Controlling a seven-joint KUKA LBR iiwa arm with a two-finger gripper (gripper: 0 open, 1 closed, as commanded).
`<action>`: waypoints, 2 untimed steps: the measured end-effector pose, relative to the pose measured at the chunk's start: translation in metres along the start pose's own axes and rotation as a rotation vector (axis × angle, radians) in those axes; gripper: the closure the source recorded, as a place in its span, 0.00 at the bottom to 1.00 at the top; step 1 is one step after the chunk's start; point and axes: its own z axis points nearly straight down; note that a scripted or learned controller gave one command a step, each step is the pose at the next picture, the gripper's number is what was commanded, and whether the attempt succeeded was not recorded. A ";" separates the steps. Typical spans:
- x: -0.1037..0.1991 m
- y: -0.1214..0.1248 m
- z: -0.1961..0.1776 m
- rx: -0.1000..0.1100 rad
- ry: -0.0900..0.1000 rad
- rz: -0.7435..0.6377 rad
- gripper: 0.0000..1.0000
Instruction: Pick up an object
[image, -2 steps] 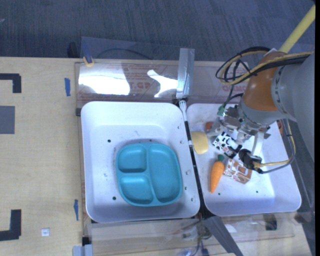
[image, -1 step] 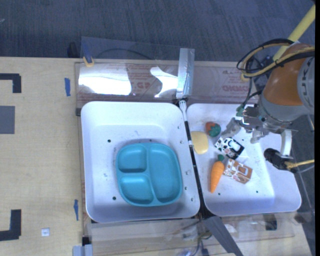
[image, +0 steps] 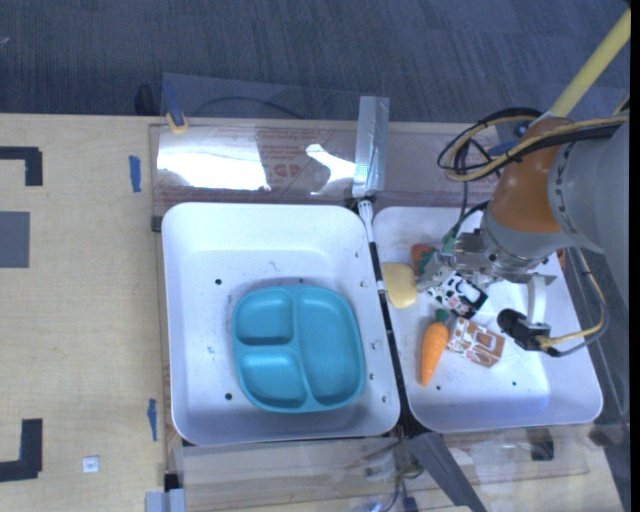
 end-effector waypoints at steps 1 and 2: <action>0.000 0.002 -0.012 -0.006 0.001 0.001 1.00; 0.001 0.022 -0.004 -0.004 -0.001 -0.197 1.00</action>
